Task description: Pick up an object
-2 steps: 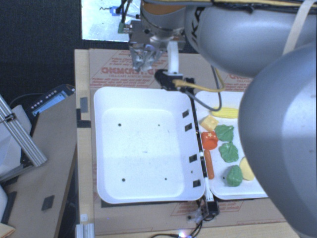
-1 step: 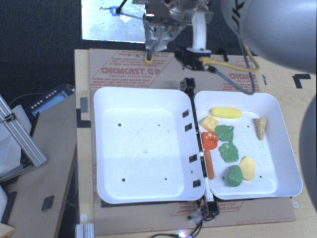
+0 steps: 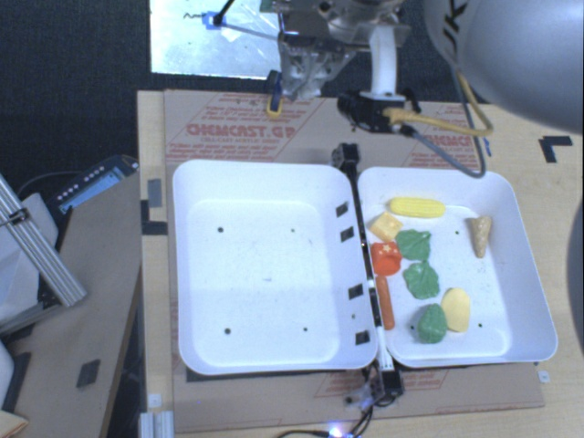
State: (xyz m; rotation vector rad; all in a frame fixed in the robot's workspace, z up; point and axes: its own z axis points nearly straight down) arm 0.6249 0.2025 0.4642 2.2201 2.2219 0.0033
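Observation:
The right bin (image 3: 525, 272) holds several toy foods. A yellow corn cob (image 3: 417, 208) lies at its back, with a yellow wedge (image 3: 385, 227) to its left. A beige cone (image 3: 480, 234) rests near the right wall. A red piece (image 3: 386, 258) and an orange carrot (image 3: 386, 304) lie along the left wall. Two green leafy pieces (image 3: 414, 244) (image 3: 422, 280) sit mid-bin. A green lump (image 3: 431, 323) and a yellow lemon shape (image 3: 456, 308) sit at the front. My gripper (image 3: 303, 78) hangs high beyond the back of the bins, apart from all of them.
The left bin (image 3: 265, 272) stands beside the right one, joined by a black divider strip (image 3: 358, 245). Both rest on a cardboard sheet (image 3: 228, 126). The arm's grey body (image 3: 511, 35) and a yellow cable (image 3: 438, 121) overhang the back right corner.

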